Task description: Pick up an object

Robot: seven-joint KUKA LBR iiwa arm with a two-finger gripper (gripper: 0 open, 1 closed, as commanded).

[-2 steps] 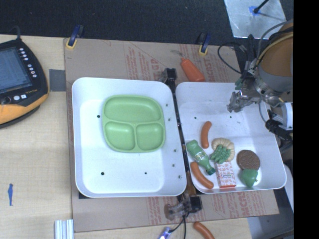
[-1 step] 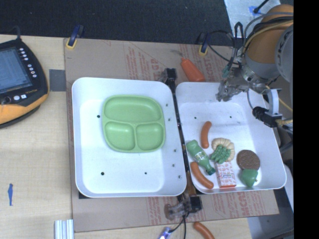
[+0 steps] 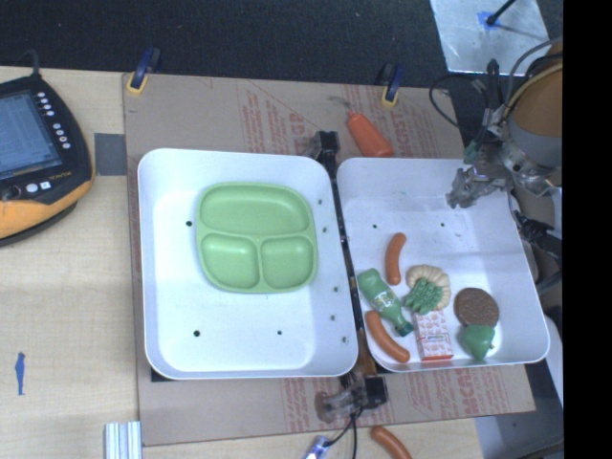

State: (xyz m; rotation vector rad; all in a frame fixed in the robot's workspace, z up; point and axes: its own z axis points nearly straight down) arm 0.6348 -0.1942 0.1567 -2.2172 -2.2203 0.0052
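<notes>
- Right now my gripper (image 3: 466,191) hangs over the far right part of the right bin (image 3: 497,232), near its back rim; nothing sits between its tips, and whether it is spread or closed I cannot tell from this slant.
- Nearest to me among the pickable things is the sausage (image 3: 394,257), lying alone on the bin floor, long axis running nearly front to back, its top end tipped slightly right.
- Just below it, the green bottle (image 3: 383,301) lies on its side, slanting from upper left down to lower right.
- A second sausage (image 3: 386,338) lies along the bin's front left corner, slanting the same way as the bottle and just beside it.
- The broccoli (image 3: 424,296) rests against a pale ring-shaped pastry (image 3: 429,277).
- A small red and white carton (image 3: 434,337) lies at the front rim, long axis front to back.
- A brown cookie (image 3: 475,307) sits to the right, with a green pepper (image 3: 477,340) just in front of it.
- The left bin (image 3: 163,285) holds a green divided plate (image 3: 256,237), well apart from my gripper.
</notes>
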